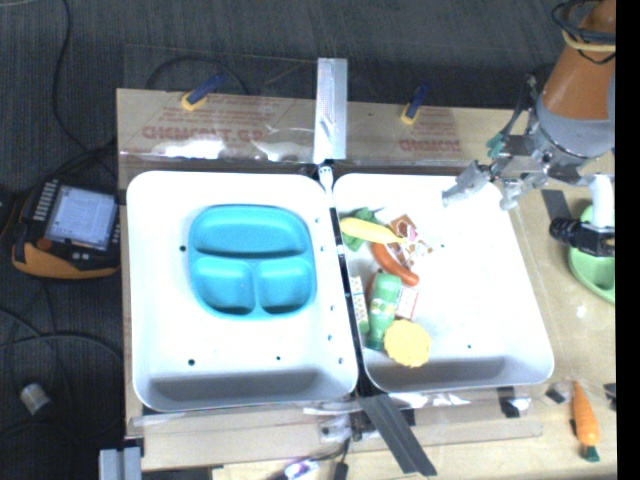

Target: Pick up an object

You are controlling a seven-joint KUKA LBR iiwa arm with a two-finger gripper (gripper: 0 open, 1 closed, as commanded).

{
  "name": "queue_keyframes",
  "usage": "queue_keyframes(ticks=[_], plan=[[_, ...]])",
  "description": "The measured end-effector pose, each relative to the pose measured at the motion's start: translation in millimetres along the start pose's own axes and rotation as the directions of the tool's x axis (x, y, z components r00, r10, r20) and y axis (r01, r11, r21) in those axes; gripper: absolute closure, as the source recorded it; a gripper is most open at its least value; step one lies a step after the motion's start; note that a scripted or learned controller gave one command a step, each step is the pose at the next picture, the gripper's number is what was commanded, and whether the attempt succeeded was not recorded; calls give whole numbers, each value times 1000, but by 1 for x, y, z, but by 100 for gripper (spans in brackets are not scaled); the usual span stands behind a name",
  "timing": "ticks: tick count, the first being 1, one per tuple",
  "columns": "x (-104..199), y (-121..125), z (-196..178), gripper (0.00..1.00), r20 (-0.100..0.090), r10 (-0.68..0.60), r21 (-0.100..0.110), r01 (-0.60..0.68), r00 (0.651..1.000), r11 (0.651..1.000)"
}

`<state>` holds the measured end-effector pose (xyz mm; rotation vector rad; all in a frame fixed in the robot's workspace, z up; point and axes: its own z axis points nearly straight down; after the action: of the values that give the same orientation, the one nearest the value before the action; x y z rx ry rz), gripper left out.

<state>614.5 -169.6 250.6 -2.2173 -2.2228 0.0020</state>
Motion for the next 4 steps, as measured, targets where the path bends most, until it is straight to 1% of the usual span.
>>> queue_keyframes(ticks=[1,2,3,4], plan=[[40,12,107,0,1,-71,1,71,997,997],[42,14,162,0,6,-158,-9,158,987,987],[44,14,151,100,2,-160,-10,160,987,987],[30,49,61,100,3,-122,-1,122,992,993]])
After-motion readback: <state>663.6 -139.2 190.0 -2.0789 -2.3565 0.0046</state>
